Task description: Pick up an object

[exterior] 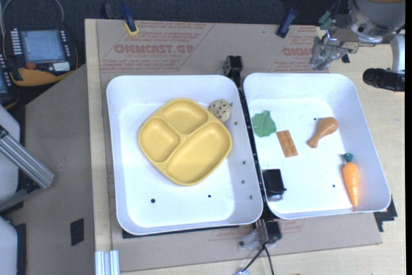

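My gripper (321,58) hangs above the cardboard just past the far edge of the right bin (367,106), with nothing seen in it. In that bin lie a green leaf-shaped piece (263,123), a brown wafer (287,143), a toy drumstick (322,131) and an orange carrot (351,181) near the right wall. The left bin (122,138) holds a yellow divided plate (185,148) with a speckled cookie (221,109) touching its far right rim.
A small black block (273,182) sits at the right bin's near left edge, by the seam between bins. Blue clamps (131,19) (286,21) hold the cardboard sheet at the back. A teach pendant (42,51) lies off the bench at far left.
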Motion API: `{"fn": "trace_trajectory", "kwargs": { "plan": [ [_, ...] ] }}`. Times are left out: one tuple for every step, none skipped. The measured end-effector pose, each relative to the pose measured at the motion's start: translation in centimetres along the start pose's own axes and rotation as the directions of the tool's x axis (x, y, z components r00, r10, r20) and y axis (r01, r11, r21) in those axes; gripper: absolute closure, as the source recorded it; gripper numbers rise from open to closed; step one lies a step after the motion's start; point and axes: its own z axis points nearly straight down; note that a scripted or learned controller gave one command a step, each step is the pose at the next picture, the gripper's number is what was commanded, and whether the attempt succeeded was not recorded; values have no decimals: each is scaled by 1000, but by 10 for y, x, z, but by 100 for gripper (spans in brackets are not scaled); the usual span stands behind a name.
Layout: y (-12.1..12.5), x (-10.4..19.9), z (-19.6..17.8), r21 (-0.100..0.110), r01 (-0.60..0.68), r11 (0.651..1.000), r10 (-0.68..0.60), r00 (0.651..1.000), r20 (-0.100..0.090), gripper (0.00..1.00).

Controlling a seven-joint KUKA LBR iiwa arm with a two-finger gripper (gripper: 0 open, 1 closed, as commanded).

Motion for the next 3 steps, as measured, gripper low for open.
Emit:
{"fn": "trace_trajectory", "kwargs": {
  "plan": [
    [7, 54, 0, -1, 3, 1000, -3, 1000, -1, 100],
    [2, 95, 14, 1, -1, 1000, 1, 1000, 0, 100],
    [14, 148, 23, -3, 3, 1000, -3, 1000, -1, 100]
  ]
}}
